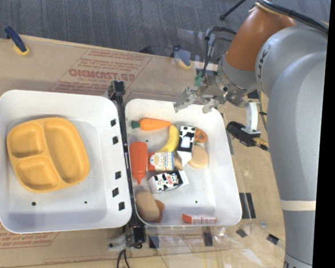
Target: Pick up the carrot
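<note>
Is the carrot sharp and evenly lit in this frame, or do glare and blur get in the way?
Camera view: the carrot is reasonably sharp and evenly lit, with no glare on it; the right bin is bright white, nearly washed out; the gripper above the bin's far rim looks softer, its fingers hard to resolve.

A brown cardboard sheet (97,68) with red printed lettering covers the bench across most of the frame. Grey ribbed carpet (107,12) fills the top strip. A blue-and-yellow clamp (16,41) grips the cardboard's upper left corner.
</note>
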### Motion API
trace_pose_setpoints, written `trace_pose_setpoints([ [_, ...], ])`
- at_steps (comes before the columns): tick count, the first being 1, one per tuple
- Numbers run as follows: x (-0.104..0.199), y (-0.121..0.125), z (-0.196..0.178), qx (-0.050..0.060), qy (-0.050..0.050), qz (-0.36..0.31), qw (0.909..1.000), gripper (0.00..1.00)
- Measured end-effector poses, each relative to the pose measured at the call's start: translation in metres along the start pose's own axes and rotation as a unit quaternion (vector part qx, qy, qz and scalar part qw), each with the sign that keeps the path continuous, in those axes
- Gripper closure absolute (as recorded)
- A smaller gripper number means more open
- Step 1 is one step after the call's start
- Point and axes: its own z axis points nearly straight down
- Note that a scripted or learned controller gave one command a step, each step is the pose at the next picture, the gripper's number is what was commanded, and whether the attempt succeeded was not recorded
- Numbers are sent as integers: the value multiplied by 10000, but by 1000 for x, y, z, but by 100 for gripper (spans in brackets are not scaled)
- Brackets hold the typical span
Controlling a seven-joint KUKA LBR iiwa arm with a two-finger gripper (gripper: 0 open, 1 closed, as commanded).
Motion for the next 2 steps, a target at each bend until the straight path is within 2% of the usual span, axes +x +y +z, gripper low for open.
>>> trace_pose_setpoints([
  [1, 19, 4, 112, -52, 4, 618, 9981, 0],
  [2, 56, 3, 113, -19, -27, 1023, 9948, 0],
])
